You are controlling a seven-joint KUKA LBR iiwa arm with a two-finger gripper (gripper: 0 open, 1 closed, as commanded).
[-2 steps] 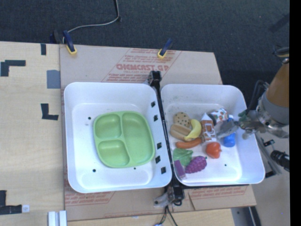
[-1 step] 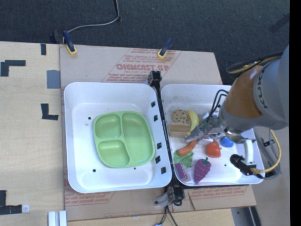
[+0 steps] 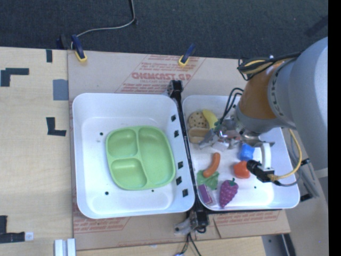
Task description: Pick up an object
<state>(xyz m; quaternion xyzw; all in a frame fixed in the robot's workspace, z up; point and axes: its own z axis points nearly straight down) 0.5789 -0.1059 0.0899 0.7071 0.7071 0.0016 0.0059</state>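
The only readable lettering is on the cardboard sheet (image 3: 154,76) under the bins: red print, upside down from this view, above the left bin's (image 3: 85,159) far rim. Its large line seems to read "CHEMCAST GP", though the letters are small and partly blurred. Smaller red lines sit around it, too fine to make out. More red print shows on the cardboard strip below the bins, near the bottom edge, also illegible. The black marks on the wooden bench (image 3: 26,143) at left are plain shapes, not letters.
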